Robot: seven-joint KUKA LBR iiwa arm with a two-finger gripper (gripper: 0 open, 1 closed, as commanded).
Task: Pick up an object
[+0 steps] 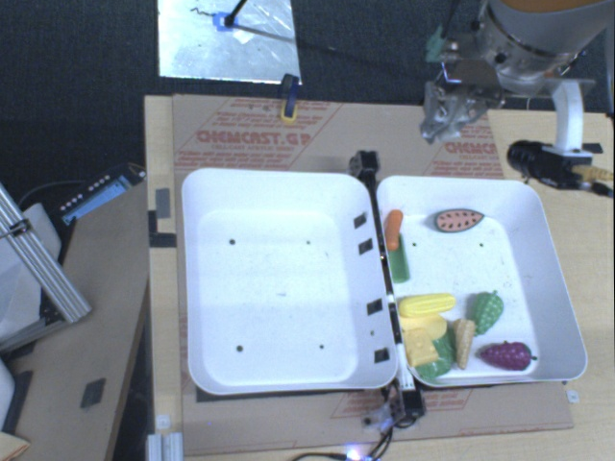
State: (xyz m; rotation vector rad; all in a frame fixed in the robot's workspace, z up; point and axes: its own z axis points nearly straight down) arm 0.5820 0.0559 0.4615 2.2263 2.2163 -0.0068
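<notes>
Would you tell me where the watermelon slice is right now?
The watermelon slice lies in the right bin, near its far edge, right of the carrot.

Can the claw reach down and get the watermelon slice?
Probably yes. The claw hangs above the bench just past the right bin's far edge, and the watermelon slice lies alone near that edge, with bare white floor around it and nothing on top.

1. Two bins, left [279, 286] & right [538, 257]: white plastic, smooth, slight sheen, as I see them.
2. Board [259, 128] under bins: brown cardboard, matt, red print.
3. Toy foods, e.g. corn [426, 305], grapes [505, 354], watermelon slice [458, 221]: plastic-looking, smooth, semi-gloss.
4. Gripper [450, 118]: bare metal, shiny.
5. Sheet [229, 25] at back: silvery, reflective, crinkled.
6. Backdrop [77, 65]: dark cloth-like, matt, I think.
</notes>
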